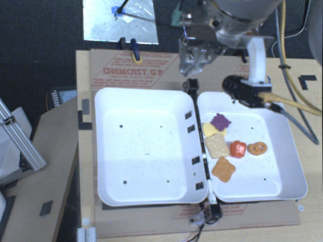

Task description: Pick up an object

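We are looking down at a slant on a bench (303, 135) that is carrying a brown cardboard sheet (131, 72) with red lettering, and on it two shallow white bins are sitting side by side, touching along a line of black clips (192, 130). The left bin (146, 145) is lying bare white with a few dark dots. The right bin (272, 175) is holding all the small objects, gathered toward its left side near the dividing clips. The grey arm (242, 4) is reaching in from the upper right, with cables trailing off to the right, and its gripper (194, 67) is hanging above the far edge of the bins, close to the seam between them and well apart from the objects; we cannot tell how the tool is set, since it is blurred against the cardboard. A silvery sheet (118, 14) is lying on the dark floor beyond the bench. Among the objects, a pale cracker-like square (217, 145) is touching a yellow piece (209, 130) on its far side; a purple piece (220, 121) is sitting just beyond those. An orange biscuit shape (223, 170) is lying nearest us, a red piece (238, 148) is resting right of the cracker, and a small orange ring (258, 148) is sitting just right of the red one.
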You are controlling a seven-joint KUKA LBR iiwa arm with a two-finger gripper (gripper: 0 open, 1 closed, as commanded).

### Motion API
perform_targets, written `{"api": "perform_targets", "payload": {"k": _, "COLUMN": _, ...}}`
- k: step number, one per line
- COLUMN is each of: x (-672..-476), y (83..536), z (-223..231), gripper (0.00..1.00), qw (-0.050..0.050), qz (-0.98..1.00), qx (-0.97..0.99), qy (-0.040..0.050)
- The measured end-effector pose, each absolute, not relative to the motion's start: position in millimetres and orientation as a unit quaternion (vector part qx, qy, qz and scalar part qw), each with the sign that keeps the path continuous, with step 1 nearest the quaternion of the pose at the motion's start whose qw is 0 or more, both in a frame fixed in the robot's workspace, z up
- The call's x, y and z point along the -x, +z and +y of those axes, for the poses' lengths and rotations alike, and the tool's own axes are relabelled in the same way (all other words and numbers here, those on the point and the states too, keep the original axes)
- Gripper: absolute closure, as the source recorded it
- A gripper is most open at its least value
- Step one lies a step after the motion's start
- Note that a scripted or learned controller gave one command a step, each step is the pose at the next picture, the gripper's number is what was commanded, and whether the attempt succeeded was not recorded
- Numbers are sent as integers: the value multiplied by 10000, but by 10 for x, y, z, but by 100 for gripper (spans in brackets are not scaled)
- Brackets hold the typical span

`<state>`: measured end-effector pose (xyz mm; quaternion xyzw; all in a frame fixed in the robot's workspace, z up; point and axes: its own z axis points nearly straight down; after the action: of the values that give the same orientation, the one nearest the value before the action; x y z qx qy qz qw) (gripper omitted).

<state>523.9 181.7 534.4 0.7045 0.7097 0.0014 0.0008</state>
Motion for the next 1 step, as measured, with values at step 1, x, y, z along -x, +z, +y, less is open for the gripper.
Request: {"api": "perform_targets", "payload": {"k": 1, "x": -5116, "y": 3969, "z": 1518, "gripper": 100, "qw": -28, "qz": 7064, "qx": -7077, "qy": -60}}
